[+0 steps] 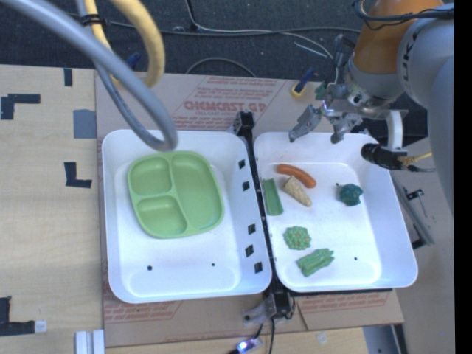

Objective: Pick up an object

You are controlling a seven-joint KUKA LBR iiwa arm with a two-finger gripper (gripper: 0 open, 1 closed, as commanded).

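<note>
My gripper [321, 129] hangs open over the far edge of the right bin [383, 220], with nothing between its fingers. Below it in the bin lie an orange sausage [296, 174] and a pale yellow corn cob [298, 191]. A flat green strip [273, 196] rests by the bin's left wall. A dark green broccoli piece [349, 193] sits to the right. Nearer the front lie a round green leafy piece [297, 237] and a green bean bundle [315, 260].
The left bin [177, 268] holds a green divided plate [175, 194]. A grey hose [110, 72] and a yellow hose [144, 24] cross above the left bin's far corner. A black divider with clips [253, 212] runs between the bins.
</note>
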